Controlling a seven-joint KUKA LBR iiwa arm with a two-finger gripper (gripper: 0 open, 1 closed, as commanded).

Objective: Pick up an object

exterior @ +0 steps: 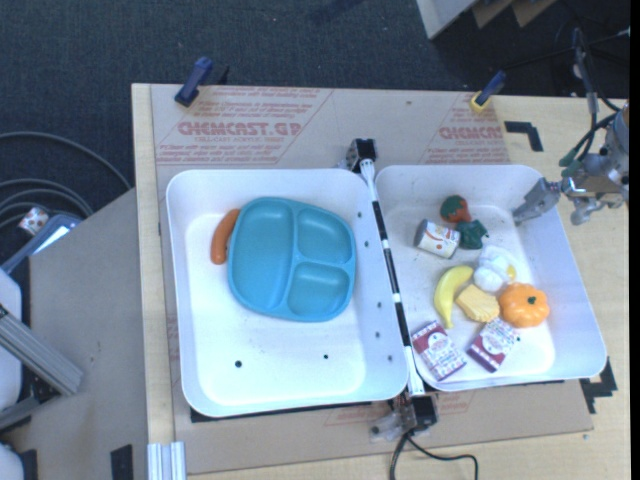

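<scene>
At the right edge of the frame, we see the arm's gripper (556,208) over the upper right corner of the right bin (585,298). Its two grey fingers stand apart with nothing between them, so it is open and holds nothing. The nearer finger (531,201) slants down toward the lower left, over bare bin floor just right of the toy food.

All the likely picks sit in a loose cluster in the middle of that right bin. Uppermost we find a red toy tomato (455,208) with a green top, and just below it a small white carton (437,239) lying tilted, with a dark green piece (471,233) touching its right side. Lower down, a yellow banana (450,291) curves beside a yellow block (479,305), and a white rounded piece (492,267) rests above the block. An orange pumpkin (524,305) with a short stem sits right of the block, touching it. Toward the lower edge, two maroon-and-white packets lie flat: the left packet (438,350) and the right packet (493,344), close to each other.

Across the divider, the left bin (270,378) holds a blue divided plate (292,259), with an orange carrot-like piece (221,236) tucked against its upper left rim.
</scene>
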